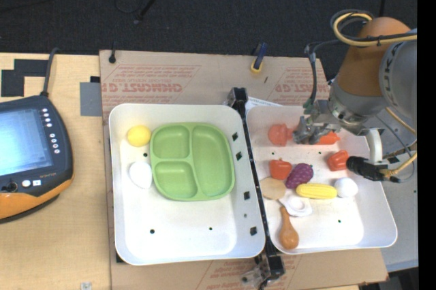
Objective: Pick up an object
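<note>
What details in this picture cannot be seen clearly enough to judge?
- Gripper, camera view: dark and small above the right bin; the arm's wrist covers part of it, so its state is unclear.
- Orange piece beside the gripper: partly covered, so its shape and whether it is touched are unclear.
- Pale items under the corn: overlapping, too small to name.
- Pendant: cut by the left edge, screen unreadable.

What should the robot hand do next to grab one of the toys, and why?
Probably drop a little lower toward the orange piece right beneath the gripper. The gripper hovers at the far side of the right bin, between that piece and the red-orange toy, and nothing visibly sits in its grasp yet.
</note>
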You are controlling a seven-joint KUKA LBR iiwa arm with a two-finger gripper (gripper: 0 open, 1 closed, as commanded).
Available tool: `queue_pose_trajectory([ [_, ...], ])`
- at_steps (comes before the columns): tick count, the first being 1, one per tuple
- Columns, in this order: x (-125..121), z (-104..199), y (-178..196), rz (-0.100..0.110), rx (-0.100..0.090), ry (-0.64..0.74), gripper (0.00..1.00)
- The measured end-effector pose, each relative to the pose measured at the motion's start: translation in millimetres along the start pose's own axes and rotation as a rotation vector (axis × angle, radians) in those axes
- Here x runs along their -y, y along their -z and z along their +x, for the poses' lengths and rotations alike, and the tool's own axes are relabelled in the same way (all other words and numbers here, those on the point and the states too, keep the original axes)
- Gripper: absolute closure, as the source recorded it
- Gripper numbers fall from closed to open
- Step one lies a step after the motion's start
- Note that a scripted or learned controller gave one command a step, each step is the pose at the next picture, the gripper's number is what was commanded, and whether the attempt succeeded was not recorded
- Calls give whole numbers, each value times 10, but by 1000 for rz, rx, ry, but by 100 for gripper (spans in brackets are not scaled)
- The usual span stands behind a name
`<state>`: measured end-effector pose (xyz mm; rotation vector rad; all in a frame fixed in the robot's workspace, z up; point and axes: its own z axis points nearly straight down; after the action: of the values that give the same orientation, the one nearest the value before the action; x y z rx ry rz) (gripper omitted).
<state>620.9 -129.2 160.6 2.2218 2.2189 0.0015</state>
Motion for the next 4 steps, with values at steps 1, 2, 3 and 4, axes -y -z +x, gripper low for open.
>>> queue_pose_trajectory([
  [1, -107, -8, 551, -1, 0, 1, 100],
  [2, -106, -20, 671, 3, -1, 2, 100],
  [3, 14, 551, 747, 6, -3, 5, 100],
  [4, 135, 1088, 625, 7, -1, 3, 100],
])
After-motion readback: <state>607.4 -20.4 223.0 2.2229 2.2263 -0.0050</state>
